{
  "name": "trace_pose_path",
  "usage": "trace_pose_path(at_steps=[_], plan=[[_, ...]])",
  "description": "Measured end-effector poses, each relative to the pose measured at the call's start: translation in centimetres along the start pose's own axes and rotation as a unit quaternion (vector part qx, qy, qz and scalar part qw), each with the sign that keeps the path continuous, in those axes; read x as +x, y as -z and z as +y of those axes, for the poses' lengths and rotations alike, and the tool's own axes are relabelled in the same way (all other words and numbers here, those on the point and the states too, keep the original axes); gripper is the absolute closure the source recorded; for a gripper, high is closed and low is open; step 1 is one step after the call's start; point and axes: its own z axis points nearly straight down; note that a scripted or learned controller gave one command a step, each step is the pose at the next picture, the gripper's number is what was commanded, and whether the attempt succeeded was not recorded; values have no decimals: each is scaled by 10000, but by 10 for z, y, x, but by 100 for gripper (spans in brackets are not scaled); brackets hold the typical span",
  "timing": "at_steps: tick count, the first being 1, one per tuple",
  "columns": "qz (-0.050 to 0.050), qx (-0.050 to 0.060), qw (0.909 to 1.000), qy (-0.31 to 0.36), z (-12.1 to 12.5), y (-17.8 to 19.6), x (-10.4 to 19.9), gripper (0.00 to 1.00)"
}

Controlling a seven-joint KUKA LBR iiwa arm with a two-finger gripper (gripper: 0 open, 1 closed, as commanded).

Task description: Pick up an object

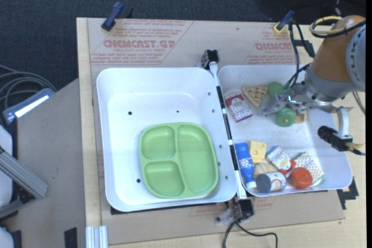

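Observation:
My gripper (278, 104) hangs low over the back of the right bin (334, 151), at the end of the grey arm with its orange band (334, 55). Just below it lies a green ball (285, 118), and a second green piece (274, 90) sits just behind it. Whether either touches the gripper is not clear. A tan waffle-like wedge (254, 94) and a red and white carton (235, 106) lie to its left.
The right bin's front holds a blue bottle (244, 158), a yellow block (257, 151), a grey can (264, 183), a red tomato (301, 178) and small packets (278, 157). The left bin (116, 96) bears a green divided plate (177, 158).

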Motion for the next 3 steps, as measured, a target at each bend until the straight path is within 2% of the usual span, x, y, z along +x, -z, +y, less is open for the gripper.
trace_pose_path(at_steps=[1, 2, 3], plan=[[-24, -56, 10000, -3, 3, 15, -2, 100], [9, 10, 10000, 1, -49, 119, 43, 100], [10, 18, 10000, -3, -49, 119, 43, 0]])
